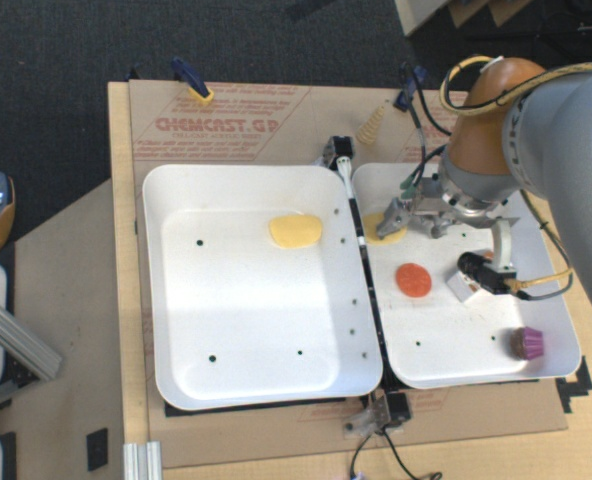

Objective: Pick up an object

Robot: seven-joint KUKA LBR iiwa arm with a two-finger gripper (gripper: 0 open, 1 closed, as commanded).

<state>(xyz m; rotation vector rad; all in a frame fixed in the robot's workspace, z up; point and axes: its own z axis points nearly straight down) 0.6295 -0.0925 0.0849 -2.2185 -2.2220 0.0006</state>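
**Claw low over a yellow piece in the right bin**

The claw (408,215) hangs at the right bin's (476,373) upper left; whether it grips I cannot tell. A yellow piece (386,227) lies just beneath its tips. One red disc (413,280), one purple piece (530,344). The left bin (176,298) holds one yellow lump (296,231).

The 2 shallow white plastic bins (176,298) look smooth and faintly glossy. Beneath them lies a matt brown printed cardboard sheet (226,118). The grey arm casing (566,128) looks smooth.
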